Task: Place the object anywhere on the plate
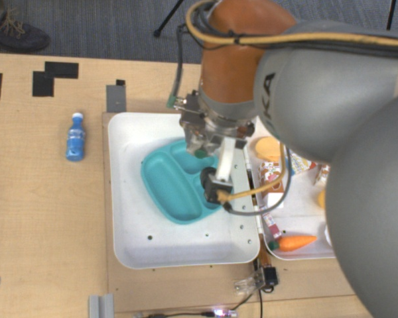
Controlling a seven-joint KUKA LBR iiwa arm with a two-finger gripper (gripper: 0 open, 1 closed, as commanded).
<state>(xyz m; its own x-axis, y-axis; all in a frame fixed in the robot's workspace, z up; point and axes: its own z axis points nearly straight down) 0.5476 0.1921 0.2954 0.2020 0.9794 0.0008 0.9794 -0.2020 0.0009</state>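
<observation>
Nearest, a carrot lies in the right bin. The teal plate sits in the left bin, its long axis running far-left to near-right. The claw hangs right over its far edge; open, closed or carrying the object, I cannot tell. A blue bottle rests on the counter. The arm reads "KA".

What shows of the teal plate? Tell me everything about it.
The teal plate looks like smooth plastic. It is oblong with rounded corners and a raised rim, and a ridge near its upper end seems to divide it into compartments. It lies flat, turned diagonally, on the floor of the left white bin. The claw hangs over its upper right end, hiding that part.
</observation>
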